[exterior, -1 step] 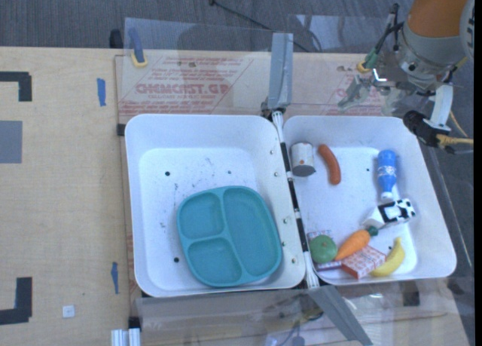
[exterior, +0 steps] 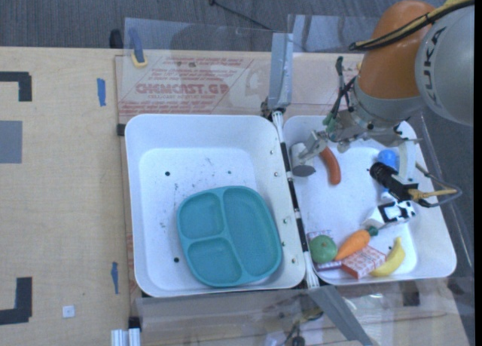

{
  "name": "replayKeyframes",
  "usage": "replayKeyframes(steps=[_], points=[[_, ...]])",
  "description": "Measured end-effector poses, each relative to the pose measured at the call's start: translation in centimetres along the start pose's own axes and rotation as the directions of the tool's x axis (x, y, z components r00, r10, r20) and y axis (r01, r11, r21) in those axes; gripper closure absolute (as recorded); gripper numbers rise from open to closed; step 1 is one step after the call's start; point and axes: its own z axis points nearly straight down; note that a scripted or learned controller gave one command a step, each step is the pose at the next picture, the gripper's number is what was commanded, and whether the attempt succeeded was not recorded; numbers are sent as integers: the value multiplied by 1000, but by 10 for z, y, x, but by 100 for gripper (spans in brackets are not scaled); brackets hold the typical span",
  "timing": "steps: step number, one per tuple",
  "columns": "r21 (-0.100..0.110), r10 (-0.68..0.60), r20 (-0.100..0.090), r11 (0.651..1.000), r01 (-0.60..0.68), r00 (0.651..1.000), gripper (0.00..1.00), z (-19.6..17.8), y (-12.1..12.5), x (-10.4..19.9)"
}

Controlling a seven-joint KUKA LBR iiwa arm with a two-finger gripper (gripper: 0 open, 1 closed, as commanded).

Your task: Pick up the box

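We see the small red-and-white cardboard box [exterior: 363,262] lying flat near the right bin's front edge, tilted slightly askew.

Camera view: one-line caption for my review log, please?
KUKA arm's gripper hovers over right bin near sausage; red box lies at front; teal tray in left bin.

Two bins side by side on the tabletop [exterior: 53,186]. In the left bin [exterior: 143,141], a tray [exterior: 228,235] toward its near right corner. In the right bin [exterior: 433,258], along the near edge: apple [exterior: 323,249], carrot [exterior: 353,244], box [exterior: 363,262], banana [exterior: 390,259]. Sausage [exterior: 330,166] near the far left corner.
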Motion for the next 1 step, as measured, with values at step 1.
replayKeyframes(steps=[1], points=[[-12, -45, 5, 999, 45, 999, 0, 95, -61, -38]])
